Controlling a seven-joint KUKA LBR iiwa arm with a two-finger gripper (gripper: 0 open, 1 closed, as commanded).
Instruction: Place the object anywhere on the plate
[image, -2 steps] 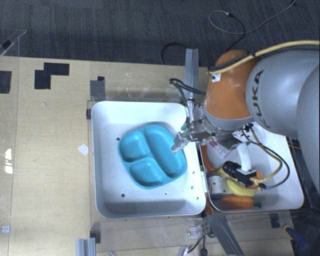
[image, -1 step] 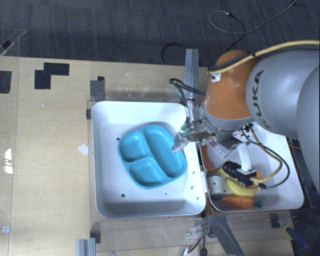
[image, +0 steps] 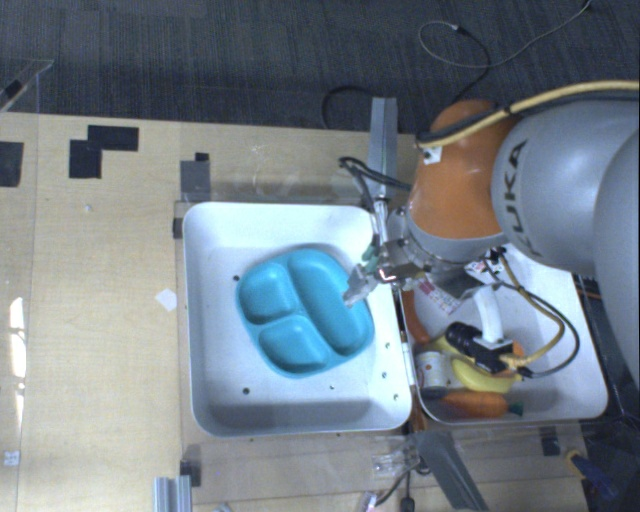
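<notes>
A blue plate (image: 300, 310) with three compartments lies in the left white bin (image: 215, 400), a little right of its middle. My gripper (image: 362, 282) hangs over the plate's right rim, close to the wall between the two bins. I see nothing clearly held at its tip. The grey arm with its orange band (image: 455, 195) reaches in from the right and hides much of the right bin (image: 590, 400).
At the front of the right bin lie a yellow banana (image: 478, 376) and an orange, carrot-like thing (image: 470, 404). Beside them are a white piece (image: 493, 312) and a pale labelled packet (image: 432, 296). Metal posts stand at the bins' corners.
</notes>
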